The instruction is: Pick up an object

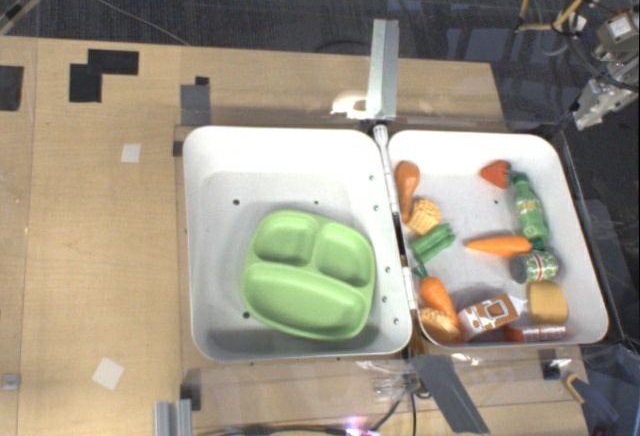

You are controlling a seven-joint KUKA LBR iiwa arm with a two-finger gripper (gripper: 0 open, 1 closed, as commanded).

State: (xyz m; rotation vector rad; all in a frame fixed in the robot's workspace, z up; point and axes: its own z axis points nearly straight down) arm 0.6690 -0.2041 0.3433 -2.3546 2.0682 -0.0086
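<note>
Nearest me, along the right bin's (560, 156) front edge, lie a yellow block (547, 303), a small carton (487, 314) and a carrot (437, 299) in the front left corner. Behind them come a can (538, 267), an orange carrot (498, 246) lying crosswise, a green pepper (432, 243), corn (423, 216), a green bottle (527, 208) lying front to back, a red piece (495, 173) and another carrot (406, 181) by the left wall. The left bin (215, 159) holds one green tray (309, 273). The gripper (603, 102) hangs beyond the right bin's back right corner; I cannot tell how it is set. Everything pickable lies forward and left of it, the red piece and bottle closest.
</note>
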